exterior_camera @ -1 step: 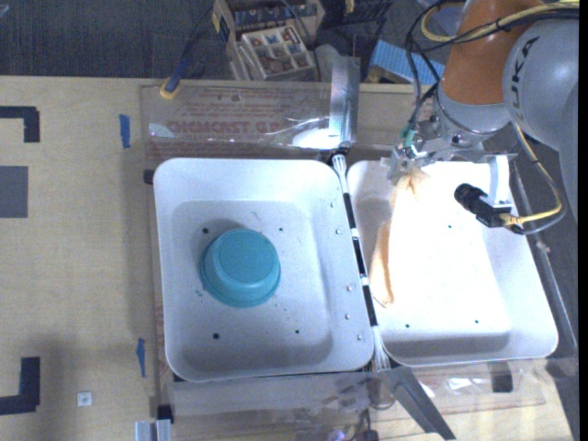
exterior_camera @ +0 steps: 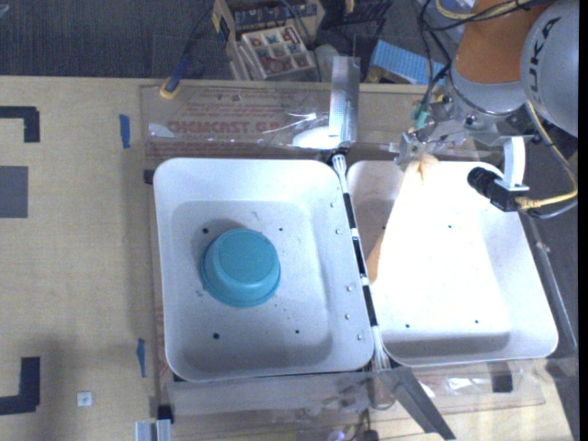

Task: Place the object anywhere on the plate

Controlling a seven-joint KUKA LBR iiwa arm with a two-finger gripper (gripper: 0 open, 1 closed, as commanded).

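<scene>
The claw (exterior_camera: pixel 425 151) hangs over the far left corner of the right bin (exterior_camera: pixel 514 338), close to the rim. It is small and partly lost against glare, so I cannot tell whether it is wide, narrow or holding anything. Just under it sits a small orange-tan object (exterior_camera: pixel 424 166), touching or almost touching the claw's tip. Whether it is gripped or merely lies below cannot be made out.

The arm (exterior_camera: pixel 528 26) rises from the claw toward the upper right, with its orange band and grey casing above and cables looping around it. A black stub (exterior_camera: pixel 487 184) with a white bracket juts out near the bin's far rim.

The right bin's floor is washed out by bright light, and its left wall shows a brownish tint.

The left bin (exterior_camera: pixel 175 200) touches the right bin along a shared edge. The blue plate (exterior_camera: pixel 241 266) rests on its floor, left of centre and well apart from the claw and the object.

Both bins stand on the pale wooden table (exterior_camera: pixel 73 246), which bears strips of blue tape (exterior_camera: pixel 124 130) and black corner marks (exterior_camera: pixel 26 122). A clear sheet with red lettering (exterior_camera: pixel 230 122) lies behind the bins, with a metal upright (exterior_camera: pixel 344 95) at their junction.
</scene>
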